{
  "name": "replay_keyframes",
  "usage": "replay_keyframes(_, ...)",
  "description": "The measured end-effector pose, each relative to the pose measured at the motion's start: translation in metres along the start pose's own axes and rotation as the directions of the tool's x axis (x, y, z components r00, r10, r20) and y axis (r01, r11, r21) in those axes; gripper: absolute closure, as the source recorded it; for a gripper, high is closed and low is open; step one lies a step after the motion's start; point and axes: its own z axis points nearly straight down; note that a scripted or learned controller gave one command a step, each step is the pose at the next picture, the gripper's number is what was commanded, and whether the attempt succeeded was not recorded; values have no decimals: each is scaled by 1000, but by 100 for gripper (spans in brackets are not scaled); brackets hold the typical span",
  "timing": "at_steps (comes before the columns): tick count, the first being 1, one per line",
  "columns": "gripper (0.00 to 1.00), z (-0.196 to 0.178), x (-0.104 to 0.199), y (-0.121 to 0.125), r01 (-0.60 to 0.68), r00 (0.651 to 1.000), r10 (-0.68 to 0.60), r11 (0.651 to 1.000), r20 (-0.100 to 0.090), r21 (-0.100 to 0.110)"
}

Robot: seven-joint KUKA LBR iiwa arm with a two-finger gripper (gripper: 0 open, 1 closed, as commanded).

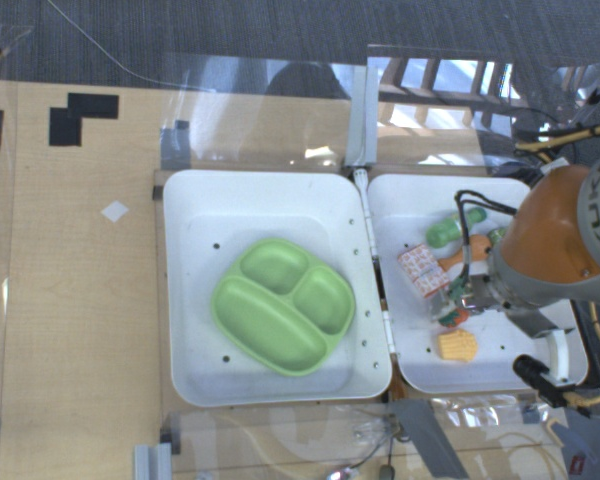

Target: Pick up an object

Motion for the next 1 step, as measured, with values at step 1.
replay_keyframes(1, 100, -79, 73, 60, -104, 995, 104, 994, 1, 26)
